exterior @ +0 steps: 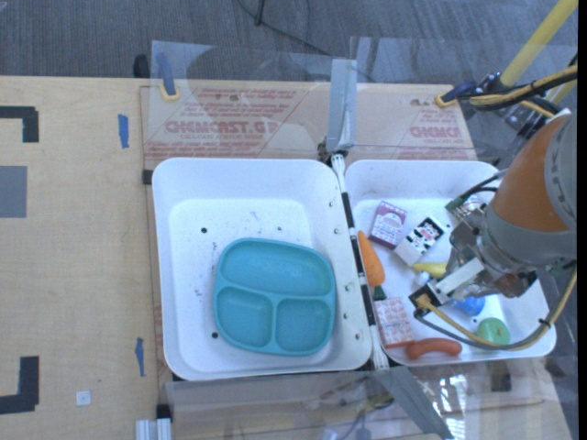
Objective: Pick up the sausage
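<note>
Since the sausage [433, 347] hugs the 6 o'clock wall of the right bin [413, 166], your gripper [477, 278], aperture impossible to tell, may strike that wall.

L bin [174, 246]: tray [273, 293] twd front edge, nearer right edge. R bin [413, 168]: carrot [370, 258] along left edge; carton [388, 224] just right of its rear end; packet [394, 321] in front of carrot; sausage [433, 347] at front edge, right of packet.

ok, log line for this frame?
arm: above right bin | sausage: lying by its near wall, ungrasped | plate: in left bin
</note>
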Available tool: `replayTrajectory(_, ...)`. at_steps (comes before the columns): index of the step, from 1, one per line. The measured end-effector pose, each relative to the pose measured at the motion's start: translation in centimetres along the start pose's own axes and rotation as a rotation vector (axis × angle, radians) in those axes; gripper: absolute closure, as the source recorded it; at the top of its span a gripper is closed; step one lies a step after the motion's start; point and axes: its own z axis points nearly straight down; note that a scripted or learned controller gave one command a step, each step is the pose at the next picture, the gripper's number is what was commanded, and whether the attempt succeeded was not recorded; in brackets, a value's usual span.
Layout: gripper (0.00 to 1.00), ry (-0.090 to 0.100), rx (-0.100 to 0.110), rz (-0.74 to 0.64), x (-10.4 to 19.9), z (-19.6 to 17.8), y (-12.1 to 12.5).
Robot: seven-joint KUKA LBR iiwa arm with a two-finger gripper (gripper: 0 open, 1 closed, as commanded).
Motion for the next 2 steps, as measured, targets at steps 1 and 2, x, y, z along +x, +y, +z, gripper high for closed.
replayTrajectory(1,1.00,0.001,0.001,-0.237,-6.4,9.3,8.7)
replayTrajectory(2,1.00,0.000,0.001,0.261,-3.3,0.1,5.9)
